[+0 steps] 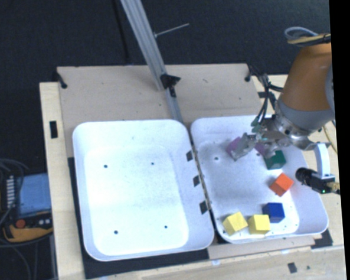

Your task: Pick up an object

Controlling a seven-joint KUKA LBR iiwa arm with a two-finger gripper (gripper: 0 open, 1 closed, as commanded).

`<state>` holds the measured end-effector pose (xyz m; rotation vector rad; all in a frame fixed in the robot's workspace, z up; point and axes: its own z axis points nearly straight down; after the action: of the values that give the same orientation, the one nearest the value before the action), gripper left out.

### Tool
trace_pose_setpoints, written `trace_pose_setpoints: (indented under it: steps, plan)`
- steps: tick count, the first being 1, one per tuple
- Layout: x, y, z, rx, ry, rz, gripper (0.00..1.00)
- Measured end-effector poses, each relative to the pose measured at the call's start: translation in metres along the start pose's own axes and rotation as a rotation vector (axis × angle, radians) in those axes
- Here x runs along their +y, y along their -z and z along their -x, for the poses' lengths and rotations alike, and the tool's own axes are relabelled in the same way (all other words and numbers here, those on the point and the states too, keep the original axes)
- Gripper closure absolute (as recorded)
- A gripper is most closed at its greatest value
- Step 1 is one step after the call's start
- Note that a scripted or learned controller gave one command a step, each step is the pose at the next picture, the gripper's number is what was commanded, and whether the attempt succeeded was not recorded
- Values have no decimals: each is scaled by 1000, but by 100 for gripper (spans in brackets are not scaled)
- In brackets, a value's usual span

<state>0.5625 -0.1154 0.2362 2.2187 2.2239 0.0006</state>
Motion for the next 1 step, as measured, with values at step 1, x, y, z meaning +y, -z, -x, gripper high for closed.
trace_pose_setpoints:
  steps: [1]
  plan:
    - [0,0,0,0,-2,1,0]
